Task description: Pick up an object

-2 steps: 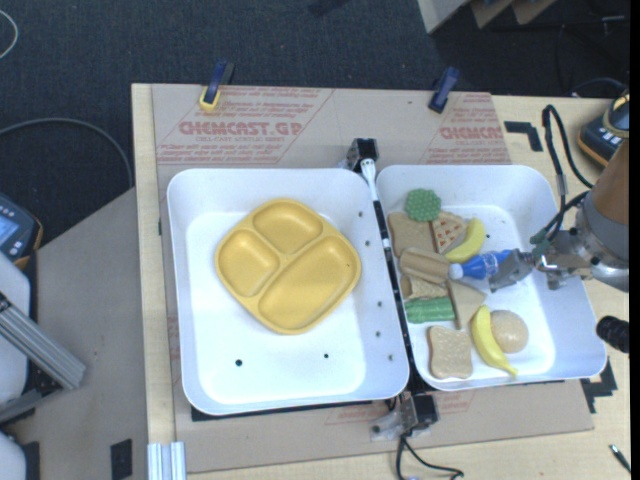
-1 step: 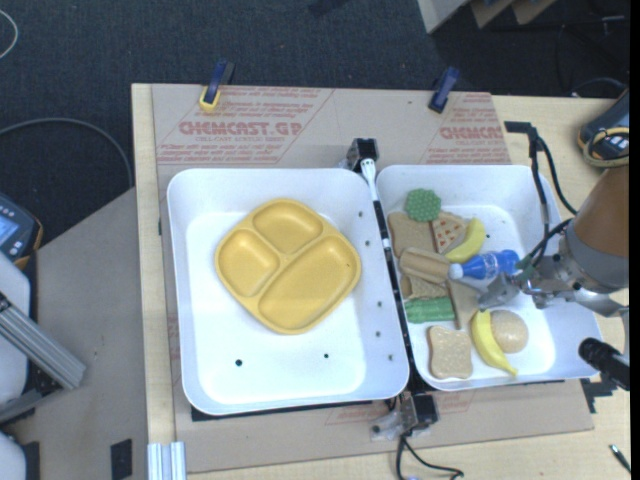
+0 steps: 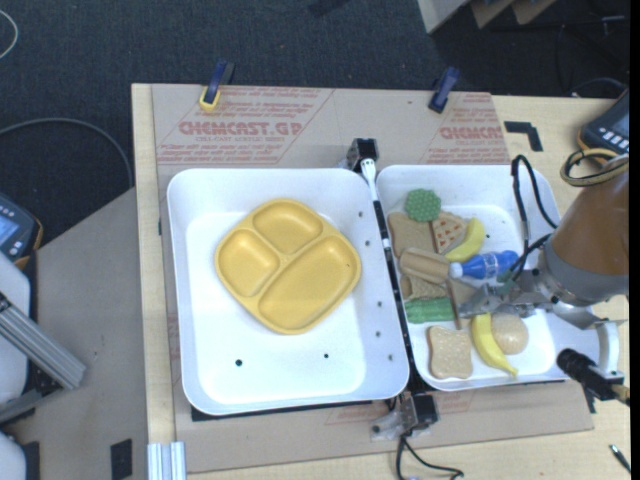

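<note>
Fingers on the gripper (image 3: 492, 294) are blurring into grey metal against the clutter beneath them, so whether they are apart or together cannot be told, and nothing is showing clearly between them. The arm (image 3: 592, 248) is reaching in from the right, and the gripper is hanging low over the middle of the right bin (image 3: 470, 174), just below a blue bottle (image 3: 486, 265) and just above the upper end of a banana (image 3: 492, 342). All the loose objects are lying in that right bin: a green round piece (image 3: 422, 205) is sitting near the back, with a wedge-shaped toy slice (image 3: 449, 233) and a small yellow piece (image 3: 470, 238) just in front of it. A tan block (image 3: 424, 264) is lying beside the bottle, a green block (image 3: 430, 310) is resting below it, and a slice of toast (image 3: 450, 352) is lying at the front, beside the banana and a pale rounded piece (image 3: 511, 336) (possibly an egg). A yellow divided plate (image 3: 288, 265) is sitting in the left bin (image 3: 190, 268), well apart from the gripper.
</note>
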You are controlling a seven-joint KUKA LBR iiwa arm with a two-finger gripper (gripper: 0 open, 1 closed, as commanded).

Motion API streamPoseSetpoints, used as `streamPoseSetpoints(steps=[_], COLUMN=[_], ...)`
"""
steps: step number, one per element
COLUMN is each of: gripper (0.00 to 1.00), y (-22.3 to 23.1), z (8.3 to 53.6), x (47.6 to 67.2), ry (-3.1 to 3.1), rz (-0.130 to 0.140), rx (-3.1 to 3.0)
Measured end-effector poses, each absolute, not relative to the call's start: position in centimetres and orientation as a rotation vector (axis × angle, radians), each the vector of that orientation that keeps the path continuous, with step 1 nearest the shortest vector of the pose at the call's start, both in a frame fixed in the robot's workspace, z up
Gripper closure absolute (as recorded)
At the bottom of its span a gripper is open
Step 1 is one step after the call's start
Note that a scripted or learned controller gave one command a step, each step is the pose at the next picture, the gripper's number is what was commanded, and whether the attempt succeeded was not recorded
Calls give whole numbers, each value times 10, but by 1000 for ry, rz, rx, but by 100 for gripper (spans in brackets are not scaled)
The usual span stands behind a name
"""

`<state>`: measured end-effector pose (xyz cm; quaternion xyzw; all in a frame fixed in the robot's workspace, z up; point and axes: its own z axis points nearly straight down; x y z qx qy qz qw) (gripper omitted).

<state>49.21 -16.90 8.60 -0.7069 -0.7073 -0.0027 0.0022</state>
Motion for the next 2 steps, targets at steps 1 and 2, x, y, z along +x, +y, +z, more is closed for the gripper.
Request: streamPoseSetpoints(steps=[1, 2], gripper=[100, 100], y=[-170, -176], z=[101, 164], x=[495, 495], ry=[-2226, -2227], rz=[-16, -3], rx=[-2226, -2226])
